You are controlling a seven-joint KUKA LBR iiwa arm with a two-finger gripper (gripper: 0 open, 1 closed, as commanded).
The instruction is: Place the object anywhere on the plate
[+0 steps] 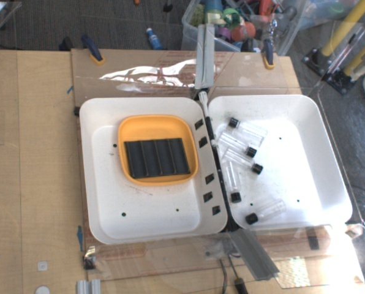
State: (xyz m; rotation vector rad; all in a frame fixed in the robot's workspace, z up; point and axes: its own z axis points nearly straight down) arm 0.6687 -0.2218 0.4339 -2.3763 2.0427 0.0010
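Observation:
An orange plate (128, 131) with a dark ribbed insert (156, 158) sits in the left white bin (103, 219). In the right white bin (329, 164) lie several clear plastic tubes with black caps, one near the top (244, 127), one in the middle (247, 162) and one at the front (265, 211). They cluster along that bin's left half.
A clear crate of coloured toys (250, 8) stands behind the bins. A metal bar (202, 54) rises at the divider between the bins. Blue clamps (94, 52) hold the cardboard sheet at the back. The bench (29, 164) extends to the left.

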